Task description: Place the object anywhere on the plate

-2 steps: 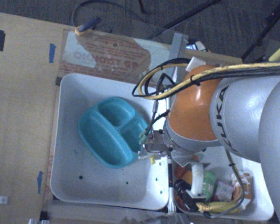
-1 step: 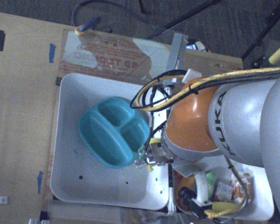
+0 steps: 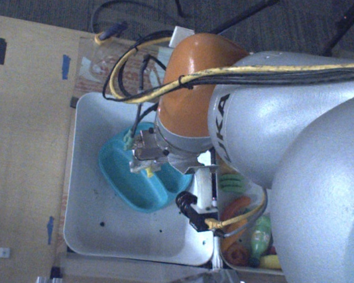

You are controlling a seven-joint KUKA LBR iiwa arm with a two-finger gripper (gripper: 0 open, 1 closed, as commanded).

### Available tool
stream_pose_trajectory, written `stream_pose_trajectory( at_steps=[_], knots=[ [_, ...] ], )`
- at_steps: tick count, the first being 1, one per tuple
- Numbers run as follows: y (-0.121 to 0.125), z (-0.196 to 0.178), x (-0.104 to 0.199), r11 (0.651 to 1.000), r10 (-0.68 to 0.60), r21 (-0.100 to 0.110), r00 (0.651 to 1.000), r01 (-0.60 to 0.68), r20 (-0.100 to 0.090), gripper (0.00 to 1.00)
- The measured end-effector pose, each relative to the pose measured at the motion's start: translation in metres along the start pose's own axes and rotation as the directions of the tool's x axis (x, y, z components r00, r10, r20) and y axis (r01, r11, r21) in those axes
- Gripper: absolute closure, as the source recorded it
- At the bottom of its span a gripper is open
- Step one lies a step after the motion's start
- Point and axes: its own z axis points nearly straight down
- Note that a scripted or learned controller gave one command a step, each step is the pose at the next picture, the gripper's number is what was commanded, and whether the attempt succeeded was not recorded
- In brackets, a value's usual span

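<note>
We see the jaws' assembly (image 3: 146, 159) low over the blue plate (image 3: 131, 183) in the left bin (image 3: 83, 222), a small yellow object (image 3: 149, 173) just under it. We cannot tell whether the jaws are apart or clamped. We would release only once the object sits well inside the rim.
</note>
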Motion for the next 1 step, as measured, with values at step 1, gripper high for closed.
stream_pose_trajectory(
  at_steps=[1],
  knots=[
    [0.0000,0.0000,0.0001,1.000,0.000,0.000,1.000,0.000,0.000,0.00]
  ],
)
